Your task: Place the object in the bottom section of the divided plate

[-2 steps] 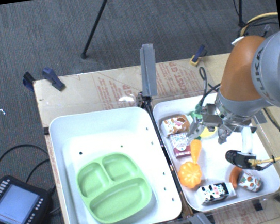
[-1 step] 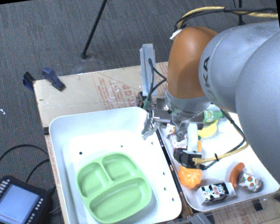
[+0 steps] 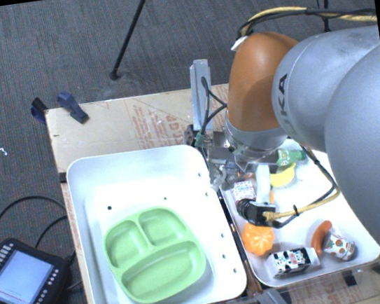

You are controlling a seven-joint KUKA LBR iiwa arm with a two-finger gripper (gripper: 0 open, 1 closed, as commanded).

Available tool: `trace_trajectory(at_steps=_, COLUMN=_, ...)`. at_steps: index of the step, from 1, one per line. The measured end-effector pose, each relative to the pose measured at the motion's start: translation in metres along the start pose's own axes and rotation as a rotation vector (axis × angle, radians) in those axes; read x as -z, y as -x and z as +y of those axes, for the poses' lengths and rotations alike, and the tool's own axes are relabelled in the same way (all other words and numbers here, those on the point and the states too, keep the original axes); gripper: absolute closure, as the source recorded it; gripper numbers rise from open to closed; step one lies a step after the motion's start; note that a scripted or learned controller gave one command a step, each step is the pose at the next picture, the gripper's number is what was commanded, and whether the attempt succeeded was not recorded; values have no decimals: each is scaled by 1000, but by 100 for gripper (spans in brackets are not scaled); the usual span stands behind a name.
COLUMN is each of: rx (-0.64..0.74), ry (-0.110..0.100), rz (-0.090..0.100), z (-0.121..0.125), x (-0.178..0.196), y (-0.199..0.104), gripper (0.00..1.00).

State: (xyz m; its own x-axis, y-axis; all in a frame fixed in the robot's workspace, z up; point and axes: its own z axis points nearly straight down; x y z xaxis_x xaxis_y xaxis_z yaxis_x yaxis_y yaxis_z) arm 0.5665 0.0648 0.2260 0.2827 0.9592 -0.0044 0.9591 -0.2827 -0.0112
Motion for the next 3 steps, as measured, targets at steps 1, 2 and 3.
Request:
trace_trajectory(at_steps=1, rx=-303, ry=5, rz=2, z=-12, x=-9, y=-79, gripper=100)
trace_trajectory(at_steps=2, rx=-626, ry=5, rz=4, z=14, x=-12, y=-145, gripper=100)
trace_trajectory(at_steps=3, rx=-767, ry=3, rz=3, z=-26, x=-19, y=-30, gripper=100)
